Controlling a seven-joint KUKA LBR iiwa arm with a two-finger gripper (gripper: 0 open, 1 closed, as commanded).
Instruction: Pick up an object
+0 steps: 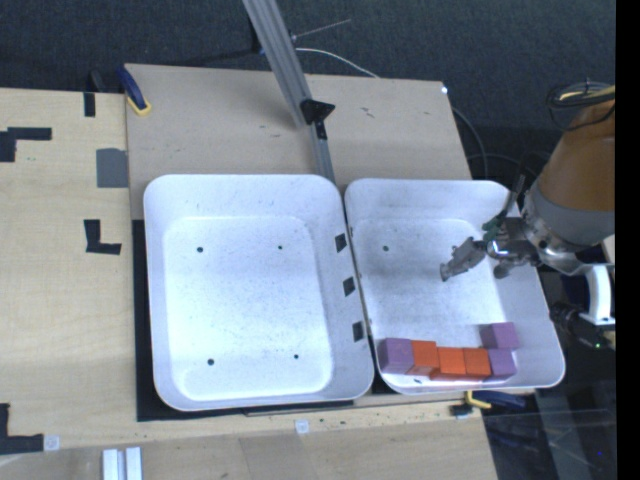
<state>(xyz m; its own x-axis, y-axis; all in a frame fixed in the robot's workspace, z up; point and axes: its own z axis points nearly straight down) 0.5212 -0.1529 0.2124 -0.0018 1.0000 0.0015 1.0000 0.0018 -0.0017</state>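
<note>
We see the gripper (458, 266) hovering over the right bin (420, 218), though we cannot tell its state. Purple and orange blocks (450, 356) lie along that bin's near edge.

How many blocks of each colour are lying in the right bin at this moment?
Purple blocks: 3
Orange blocks: 3, though their edges run together, so this is a best reading
Total: 6, all along the near wall of the right bin
</note>
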